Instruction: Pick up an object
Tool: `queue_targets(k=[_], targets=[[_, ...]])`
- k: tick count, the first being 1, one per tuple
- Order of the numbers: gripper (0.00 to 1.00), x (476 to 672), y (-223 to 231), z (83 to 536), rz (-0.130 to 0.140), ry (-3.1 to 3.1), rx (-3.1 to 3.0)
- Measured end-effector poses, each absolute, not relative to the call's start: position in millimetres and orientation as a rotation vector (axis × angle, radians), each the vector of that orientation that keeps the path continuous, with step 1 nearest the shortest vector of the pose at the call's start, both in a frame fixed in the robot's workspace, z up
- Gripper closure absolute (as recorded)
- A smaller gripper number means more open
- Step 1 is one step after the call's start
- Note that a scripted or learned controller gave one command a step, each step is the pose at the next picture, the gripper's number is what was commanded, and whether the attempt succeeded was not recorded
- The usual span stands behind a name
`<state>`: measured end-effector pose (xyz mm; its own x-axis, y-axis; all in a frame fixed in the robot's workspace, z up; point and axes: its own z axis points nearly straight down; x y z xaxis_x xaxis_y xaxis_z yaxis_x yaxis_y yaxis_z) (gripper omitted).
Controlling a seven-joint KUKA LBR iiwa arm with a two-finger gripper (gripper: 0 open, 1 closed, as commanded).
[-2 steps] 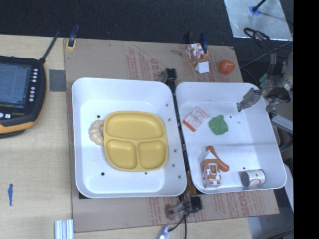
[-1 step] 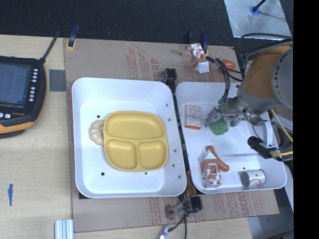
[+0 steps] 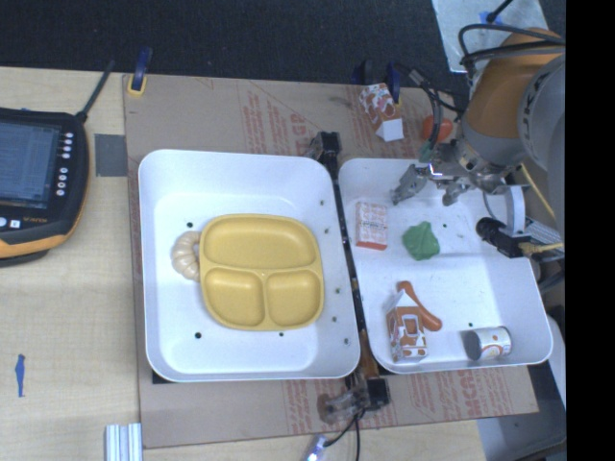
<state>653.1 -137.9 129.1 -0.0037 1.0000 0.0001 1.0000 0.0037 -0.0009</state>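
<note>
My gripper (image 3: 430,187) hangs over the far edge of the right bin (image 3: 509,286), its two fingers spread open with nothing between them. Just below it lies a green lump (image 3: 420,241), and to its left a small red-and-white packet (image 3: 372,225). Nearer the front of that bin sit a little carton shaped like a house (image 3: 406,330), an orange strip (image 3: 423,309) beside it, and a small can (image 3: 487,344) lying on its side.
The left bin (image 3: 168,257) holds a yellow divided plate (image 3: 261,270) with a pale round object (image 3: 184,254) tucked at its left side. A small box (image 3: 381,109) lies on the cardboard behind the bins. A pendant (image 3: 34,181) rests at far left.
</note>
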Motion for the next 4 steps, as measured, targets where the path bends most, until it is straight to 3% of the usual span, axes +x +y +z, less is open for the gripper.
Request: queue_targets(k=[1,2,3,4], targets=[[0.0,618.9,-168,129,0.004,-2.223,-2.216],[0.0,607.8,-143,91,0.006,-2.227,-2.213],[0.0,656.8,-174,130,0.001,-2.227,-2.215],[0.0,610.4,-161,91,0.006,-2.224,-2.214]])
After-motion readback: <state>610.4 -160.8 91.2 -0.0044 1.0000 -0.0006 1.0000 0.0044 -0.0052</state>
